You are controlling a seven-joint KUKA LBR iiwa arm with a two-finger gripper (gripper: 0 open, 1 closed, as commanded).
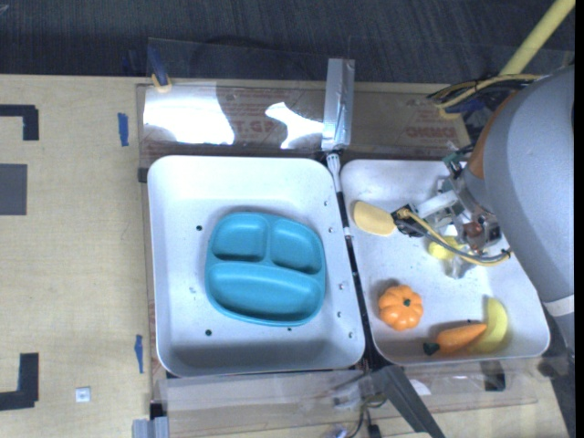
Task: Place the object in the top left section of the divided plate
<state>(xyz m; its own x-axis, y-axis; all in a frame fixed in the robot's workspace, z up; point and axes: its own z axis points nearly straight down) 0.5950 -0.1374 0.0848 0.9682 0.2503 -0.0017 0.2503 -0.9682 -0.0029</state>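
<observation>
Right bin [383, 176]: pale yellow obj [373, 218] long axis left-right, at fingers [408, 220] tip; grip state can't tell.

A blue divided plate [265, 267] is seen lying flat near the middle of the left white bin [173, 208]. It is split into 3 sections: 2 small ones along its far side and 1 long one along its near side. A pale yellow, rounded object [372, 218] is found in the right bin [383, 179], near its far left corner, just beside the claw [408, 220].
</observation>
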